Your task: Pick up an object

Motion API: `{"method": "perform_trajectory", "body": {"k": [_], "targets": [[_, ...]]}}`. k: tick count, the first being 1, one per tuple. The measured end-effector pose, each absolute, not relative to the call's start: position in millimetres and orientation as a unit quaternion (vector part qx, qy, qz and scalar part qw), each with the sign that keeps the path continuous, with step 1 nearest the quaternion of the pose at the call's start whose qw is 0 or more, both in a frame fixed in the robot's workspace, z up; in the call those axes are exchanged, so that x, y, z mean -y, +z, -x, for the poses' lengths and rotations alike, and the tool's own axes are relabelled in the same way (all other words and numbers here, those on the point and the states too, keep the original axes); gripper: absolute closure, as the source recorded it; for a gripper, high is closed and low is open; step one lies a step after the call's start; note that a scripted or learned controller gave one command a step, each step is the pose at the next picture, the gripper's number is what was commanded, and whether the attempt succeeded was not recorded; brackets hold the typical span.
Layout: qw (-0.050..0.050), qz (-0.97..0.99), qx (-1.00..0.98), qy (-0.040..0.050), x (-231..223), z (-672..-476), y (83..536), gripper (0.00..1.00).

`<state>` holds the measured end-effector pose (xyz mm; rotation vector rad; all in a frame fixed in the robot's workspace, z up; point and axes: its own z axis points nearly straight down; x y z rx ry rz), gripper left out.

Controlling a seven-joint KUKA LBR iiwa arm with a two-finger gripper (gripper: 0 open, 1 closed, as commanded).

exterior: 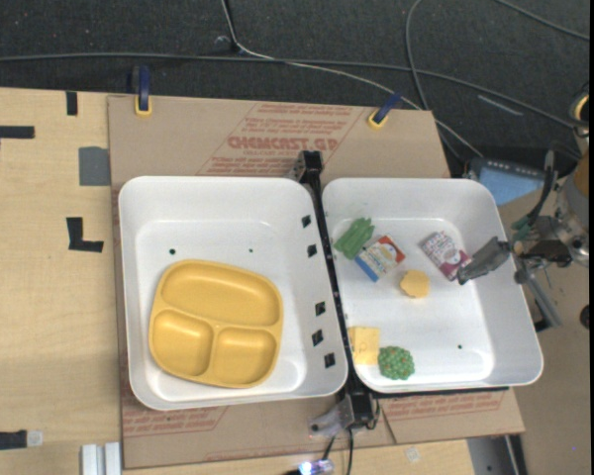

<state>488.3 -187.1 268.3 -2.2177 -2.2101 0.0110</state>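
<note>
Six small, light toys lay in the right bin (495, 359), the firm yellow ball (414, 285) easiest to pinch across, while the gripper (483, 261) hovered nearby, seemingly empty, opening unclear.

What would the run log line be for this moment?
hand: over right bin edge, near purple packet | held: nothing seen | yellow tray: left bin

Yellow divided tray (216, 322) in left bin (139, 206); small items in right bin (480, 201); claw (485, 260) at right rim.
</note>
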Motion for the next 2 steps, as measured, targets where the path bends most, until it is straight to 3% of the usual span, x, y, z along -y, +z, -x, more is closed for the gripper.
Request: {"method": "perform_trajectory", "body": {"k": [1,2], "targets": [[0.000,0.707,0.707,0.0004,187,-490.6,274,0.00],[0.003,0.707,0.707,0.0019,188,-485.7,211,0.00]]}}
